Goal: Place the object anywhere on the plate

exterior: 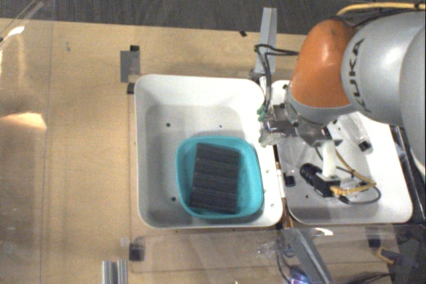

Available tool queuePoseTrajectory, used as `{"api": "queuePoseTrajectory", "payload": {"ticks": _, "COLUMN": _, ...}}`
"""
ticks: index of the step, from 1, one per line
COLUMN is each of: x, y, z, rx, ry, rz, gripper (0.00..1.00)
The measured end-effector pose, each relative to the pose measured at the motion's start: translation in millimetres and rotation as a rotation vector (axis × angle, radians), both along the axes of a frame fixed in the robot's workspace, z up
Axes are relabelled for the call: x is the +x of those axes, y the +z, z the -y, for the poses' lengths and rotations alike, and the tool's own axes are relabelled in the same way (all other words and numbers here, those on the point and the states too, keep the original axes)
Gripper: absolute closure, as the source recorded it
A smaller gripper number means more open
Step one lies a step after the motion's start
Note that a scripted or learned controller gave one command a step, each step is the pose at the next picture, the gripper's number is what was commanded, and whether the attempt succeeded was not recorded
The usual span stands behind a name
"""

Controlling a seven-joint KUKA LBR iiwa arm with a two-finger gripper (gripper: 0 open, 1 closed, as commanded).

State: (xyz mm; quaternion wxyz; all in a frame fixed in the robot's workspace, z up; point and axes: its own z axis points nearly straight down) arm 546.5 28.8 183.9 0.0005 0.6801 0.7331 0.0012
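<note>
You'll find the dark ribbed rectangular block (214, 177) lying on the square teal plate (251, 173) in the left white bin (153, 143). At three o'clock from it, the grey-and-orange arm (346, 70) covers the gripper (313, 143), so you cannot tell its fingers' state.

- The plate (253, 173) sits in the left bin's (154, 143) near half, toward its right wall.
- The object (215, 177) lies on the plate.
- The right bin (393, 203) stands just beside the left bin.
</note>
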Motion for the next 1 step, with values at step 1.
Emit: {"api": "queuePoseTrajectory", "payload": {"ticks": 1, "x": -9.0, "y": 152.7, "z": 57.3, "rx": -0.002, "ry": 0.145, "rz": 0.009, "gripper": 1.0}}
